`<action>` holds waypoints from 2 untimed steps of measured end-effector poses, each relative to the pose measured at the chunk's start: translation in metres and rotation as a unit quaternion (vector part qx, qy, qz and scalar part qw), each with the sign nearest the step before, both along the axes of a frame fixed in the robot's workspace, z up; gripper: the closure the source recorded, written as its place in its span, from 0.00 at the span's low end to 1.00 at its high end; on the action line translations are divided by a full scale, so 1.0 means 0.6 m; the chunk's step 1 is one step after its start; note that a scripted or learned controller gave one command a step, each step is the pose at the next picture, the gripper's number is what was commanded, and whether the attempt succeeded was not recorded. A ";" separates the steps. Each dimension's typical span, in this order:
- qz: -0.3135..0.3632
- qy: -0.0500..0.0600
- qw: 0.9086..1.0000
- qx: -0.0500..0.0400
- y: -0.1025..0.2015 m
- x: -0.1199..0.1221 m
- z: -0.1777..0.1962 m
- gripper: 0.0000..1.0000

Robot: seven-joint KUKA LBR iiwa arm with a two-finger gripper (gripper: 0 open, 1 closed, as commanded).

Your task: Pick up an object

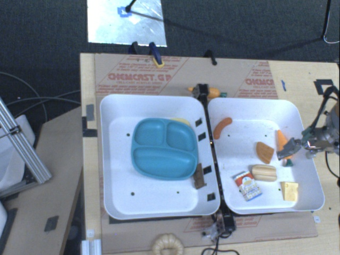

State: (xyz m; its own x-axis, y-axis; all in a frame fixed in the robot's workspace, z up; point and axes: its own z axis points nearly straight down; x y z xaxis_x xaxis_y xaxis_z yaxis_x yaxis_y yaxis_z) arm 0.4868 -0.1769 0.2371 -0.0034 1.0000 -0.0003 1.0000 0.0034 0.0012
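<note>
The right bin (249, 110) holds several small objects: an orange sausage (222, 126), a brown bread slice (264, 152), a tan bun (264, 172), a red and white carton (248, 185), a yellow cheese piece (289, 190) and an orange carrot piece (281, 139). My gripper (288, 152) comes in from the right edge and hangs at the bin's right side, just right of the bread slice and below the carrot piece. Nothing shows between its fingers.
The left bin (119, 195) holds a blue divided plate (164, 148). A brown object (200, 176) lies by the divider between the bins. A small yellow toy (212, 93) sits behind the bins. A beige ring (170, 245) lies on the bench in front.
</note>
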 end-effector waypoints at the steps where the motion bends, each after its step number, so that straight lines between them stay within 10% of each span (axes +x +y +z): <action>1: -0.001 0.003 1.000 0.001 -0.001 -0.004 -0.105 0.00; 2: -0.001 0.002 1.000 0.001 0.012 0.001 -0.181 0.00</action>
State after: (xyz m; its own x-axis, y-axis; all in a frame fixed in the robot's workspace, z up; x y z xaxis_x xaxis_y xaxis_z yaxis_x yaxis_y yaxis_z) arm 0.4875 -0.1694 0.1285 -0.0017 1.0000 0.0022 1.0000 0.0017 -0.0033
